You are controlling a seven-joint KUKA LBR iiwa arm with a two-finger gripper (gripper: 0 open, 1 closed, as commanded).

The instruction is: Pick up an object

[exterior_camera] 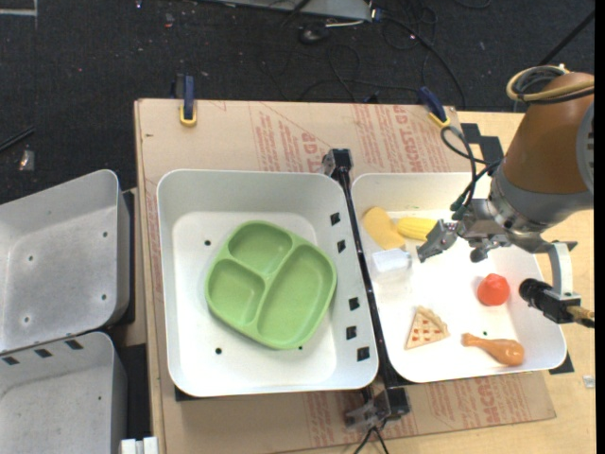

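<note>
Here the gripper [463, 239] hangs over the right bin [558, 348], its fingers apart and holding nothing. The red ball [492, 290] lies at its 4 o'clock, the pizza slice [426, 329] at 7 o'clock.

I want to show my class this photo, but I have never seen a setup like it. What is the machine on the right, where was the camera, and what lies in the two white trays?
The camera is fixed above a bench and looks down at a slant. The grey and orange machine on the right is a robot arm; its hand hangs over the right bin. Nothing can be seen in the hand, and whether it is open or shut cannot be told.

The left bin holds a green plate with three sections. The right bin holds toy food: a corn cob, a yellow block, a small white piece, a tomato, a pizza slice and a drumstick. The arm's job is to pick up one object.
</note>
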